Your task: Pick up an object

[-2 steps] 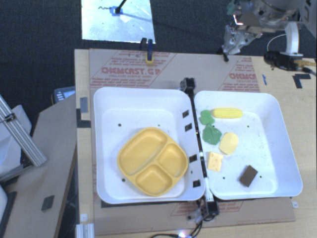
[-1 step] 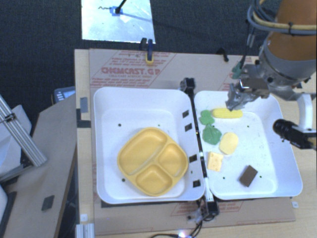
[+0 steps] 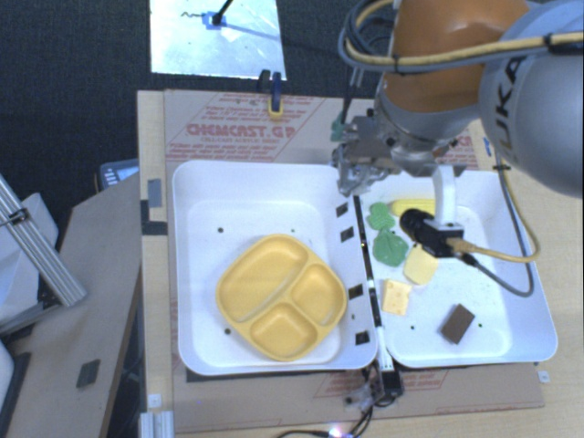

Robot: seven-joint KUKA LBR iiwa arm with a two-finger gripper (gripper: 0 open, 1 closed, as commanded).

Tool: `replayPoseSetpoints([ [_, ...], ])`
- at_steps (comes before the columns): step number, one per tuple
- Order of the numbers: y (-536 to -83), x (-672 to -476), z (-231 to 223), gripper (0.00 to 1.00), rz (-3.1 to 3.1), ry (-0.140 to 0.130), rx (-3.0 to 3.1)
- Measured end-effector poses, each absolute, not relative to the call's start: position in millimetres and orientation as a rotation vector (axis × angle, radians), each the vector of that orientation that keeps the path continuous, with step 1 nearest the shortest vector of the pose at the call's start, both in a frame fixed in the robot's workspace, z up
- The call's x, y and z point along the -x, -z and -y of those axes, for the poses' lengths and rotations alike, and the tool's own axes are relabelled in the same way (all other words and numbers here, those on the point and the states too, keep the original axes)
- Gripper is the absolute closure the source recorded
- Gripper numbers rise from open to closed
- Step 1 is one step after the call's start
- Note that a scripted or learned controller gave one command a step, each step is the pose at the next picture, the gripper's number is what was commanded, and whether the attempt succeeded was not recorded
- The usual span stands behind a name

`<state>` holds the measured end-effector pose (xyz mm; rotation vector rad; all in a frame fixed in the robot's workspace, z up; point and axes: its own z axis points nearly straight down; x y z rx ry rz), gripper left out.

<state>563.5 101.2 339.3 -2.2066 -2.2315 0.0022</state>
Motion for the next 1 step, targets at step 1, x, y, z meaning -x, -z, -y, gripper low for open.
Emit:
replayPoseSetpoints([
  [1,-387.1,-638.3,-90.5,1.00,2.231,0.012,2.222],
])
